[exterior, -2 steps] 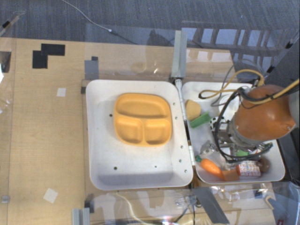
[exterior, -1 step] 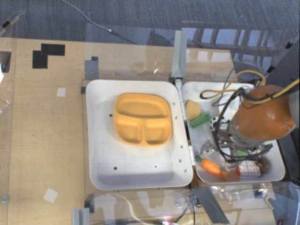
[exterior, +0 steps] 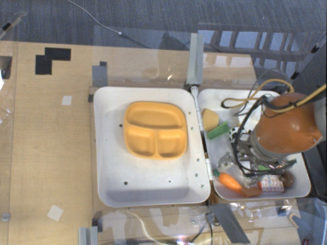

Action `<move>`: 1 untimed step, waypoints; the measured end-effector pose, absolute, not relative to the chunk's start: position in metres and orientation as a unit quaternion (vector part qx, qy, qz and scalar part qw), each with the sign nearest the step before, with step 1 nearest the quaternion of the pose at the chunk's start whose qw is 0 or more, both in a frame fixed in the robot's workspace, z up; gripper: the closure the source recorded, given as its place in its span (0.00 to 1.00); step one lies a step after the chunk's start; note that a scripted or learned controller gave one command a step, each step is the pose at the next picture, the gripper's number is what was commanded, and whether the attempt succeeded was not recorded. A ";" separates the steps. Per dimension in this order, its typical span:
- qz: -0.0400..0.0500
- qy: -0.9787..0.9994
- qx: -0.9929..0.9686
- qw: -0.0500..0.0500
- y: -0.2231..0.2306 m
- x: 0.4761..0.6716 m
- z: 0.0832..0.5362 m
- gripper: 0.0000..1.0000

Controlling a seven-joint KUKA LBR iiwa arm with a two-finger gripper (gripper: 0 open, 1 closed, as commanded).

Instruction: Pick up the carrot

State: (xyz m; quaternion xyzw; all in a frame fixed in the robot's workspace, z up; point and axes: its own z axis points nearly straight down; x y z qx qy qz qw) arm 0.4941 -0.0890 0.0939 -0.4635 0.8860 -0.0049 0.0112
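Observation:
An orange carrot (exterior: 230, 182) lies near the front edge of the right bin (exterior: 219, 193), pointing toward its left wall. The arm, with its orange band (exterior: 287, 126), hangs over the middle of that bin. My gripper (exterior: 244, 165) sits low beneath the wrist, just behind and to the right of the carrot. The wrist and cables hide its fingers.
A yellow divided tray (exterior: 155, 129) rests in the left bin (exterior: 110, 152). In the right bin lie a pale yellow piece (exterior: 210, 118), a green piece (exterior: 218, 131) and a small packaged item (exterior: 272, 185) at the front right. Cables loop behind the arm.

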 end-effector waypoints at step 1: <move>-0.010 0.751 -0.660 0.013 -0.092 0.497 0.095 0.00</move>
